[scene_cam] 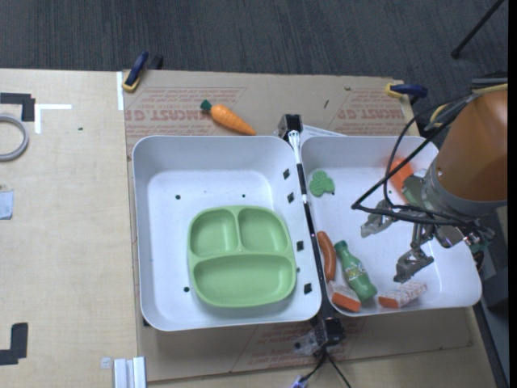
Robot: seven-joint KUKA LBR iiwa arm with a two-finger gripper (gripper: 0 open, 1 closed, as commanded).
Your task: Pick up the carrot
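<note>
I see the carrot [229, 118] lying on the cardboard just beyond the far edge of the left bin [153, 241], outside both bins. My gripper [396, 249] hangs over the right bin [452, 285], near its right edge, fingers spread and grasping nothing, well apart from the carrot.

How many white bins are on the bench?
2. The left bin holds a green divided plate; the right bin, touching it, holds small food items such as a green bottle.
</note>
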